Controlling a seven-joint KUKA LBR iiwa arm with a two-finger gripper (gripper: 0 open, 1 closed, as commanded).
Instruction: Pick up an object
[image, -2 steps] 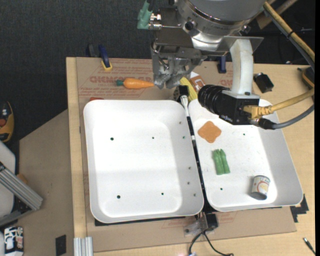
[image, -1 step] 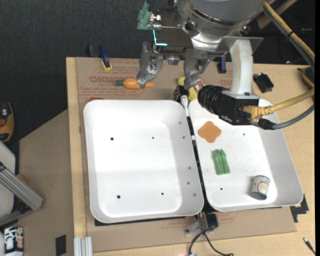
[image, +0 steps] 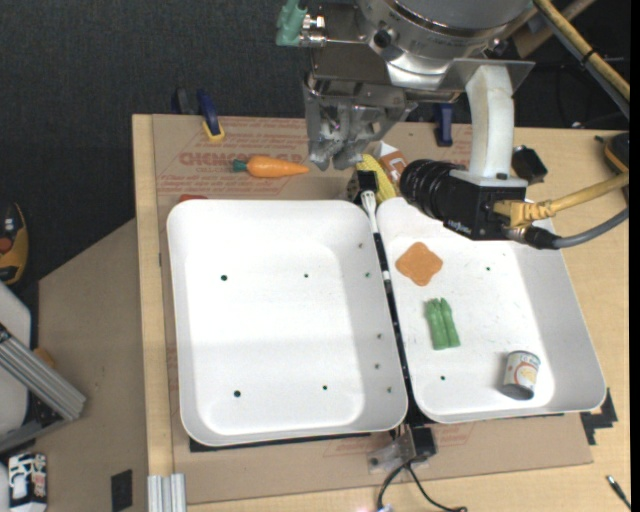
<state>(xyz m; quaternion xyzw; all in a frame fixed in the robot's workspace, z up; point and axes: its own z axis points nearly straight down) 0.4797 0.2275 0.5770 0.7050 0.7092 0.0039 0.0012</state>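
Observation:
My gripper (image: 338, 148) hangs above the far edge of the bins, near the seam between them, with its metal fingers pointing down beside the carrot's tip. An orange toy carrot (image: 272, 168) lies on the cardboard just behind the left bin (image: 200, 250). In the right bin (image: 560, 330) lie an orange cracker-like piece (image: 419, 263), a green toy vegetable (image: 442, 324) and a small tin can (image: 520, 373) on its side. A yellow and black item (image: 372, 178) shows behind the seam, partly hidden by the arm.
A black camera unit (image: 455, 200) with cables sits over the right bin's far edge. Blue clamps (image: 210, 115) hold the cardboard at the back. Aluminium framing (image: 30, 375) stands at the left.

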